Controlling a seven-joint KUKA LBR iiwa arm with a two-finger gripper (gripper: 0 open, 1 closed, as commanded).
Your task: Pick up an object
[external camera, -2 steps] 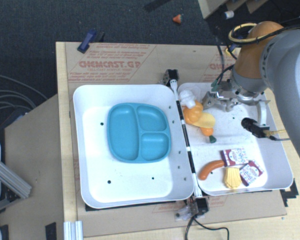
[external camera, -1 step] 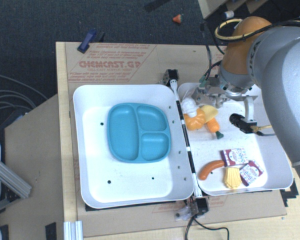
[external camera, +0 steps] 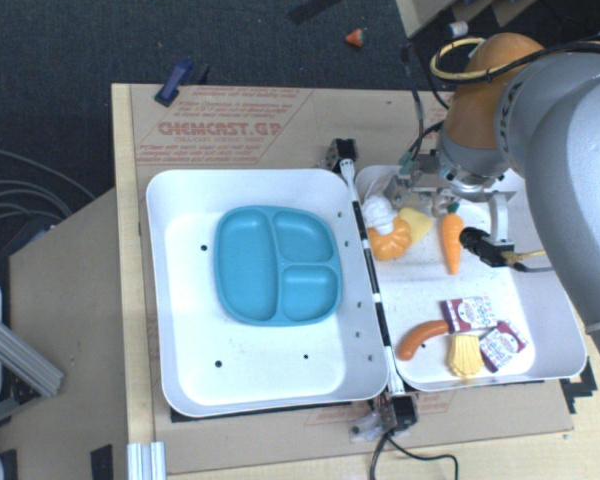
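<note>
You see the gripper (external camera: 427, 200) over a smooth tapered orange carrot (external camera: 451, 241); whether it's clamped, you can't tell.

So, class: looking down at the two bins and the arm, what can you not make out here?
- Gripper: the arm's wrist covers its fingers, so whether it holds anything is hidden.
- Far end of the right bin: covered by the arm.
- Pale item beside the carrot: partly under the gripper, kind unclear.
- Print on the two packets: too small to read.
</note>
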